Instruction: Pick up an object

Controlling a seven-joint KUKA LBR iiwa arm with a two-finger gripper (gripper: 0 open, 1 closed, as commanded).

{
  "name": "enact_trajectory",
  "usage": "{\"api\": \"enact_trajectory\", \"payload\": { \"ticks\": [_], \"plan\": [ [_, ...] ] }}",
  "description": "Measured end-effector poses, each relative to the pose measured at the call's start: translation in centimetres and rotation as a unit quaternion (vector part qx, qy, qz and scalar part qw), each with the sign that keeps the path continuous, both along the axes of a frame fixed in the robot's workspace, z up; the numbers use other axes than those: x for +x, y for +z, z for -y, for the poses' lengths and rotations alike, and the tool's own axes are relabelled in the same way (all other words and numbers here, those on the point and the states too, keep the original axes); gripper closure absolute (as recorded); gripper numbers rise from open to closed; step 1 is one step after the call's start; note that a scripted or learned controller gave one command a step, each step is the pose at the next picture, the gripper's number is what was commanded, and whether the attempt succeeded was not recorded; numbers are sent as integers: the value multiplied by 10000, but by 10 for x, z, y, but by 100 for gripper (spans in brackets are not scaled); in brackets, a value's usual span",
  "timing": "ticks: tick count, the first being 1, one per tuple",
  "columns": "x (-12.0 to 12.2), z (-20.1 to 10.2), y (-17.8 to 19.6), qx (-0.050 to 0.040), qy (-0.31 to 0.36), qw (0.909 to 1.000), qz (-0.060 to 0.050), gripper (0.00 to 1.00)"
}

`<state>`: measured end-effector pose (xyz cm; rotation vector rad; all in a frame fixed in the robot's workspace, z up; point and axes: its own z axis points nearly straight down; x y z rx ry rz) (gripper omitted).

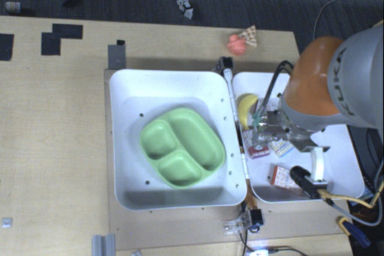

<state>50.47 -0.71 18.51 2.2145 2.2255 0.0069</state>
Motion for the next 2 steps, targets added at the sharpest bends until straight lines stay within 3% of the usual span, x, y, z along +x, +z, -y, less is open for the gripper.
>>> {"api": "enact_trajectory", "payload": {
  "ticks": [1, 2],
  "plan": [
    [0, 1, 0, -4, -3, 10000, -4, 0],
    [0, 1, 0, -4, -4, 10000, -4, 0]
  ]
}}
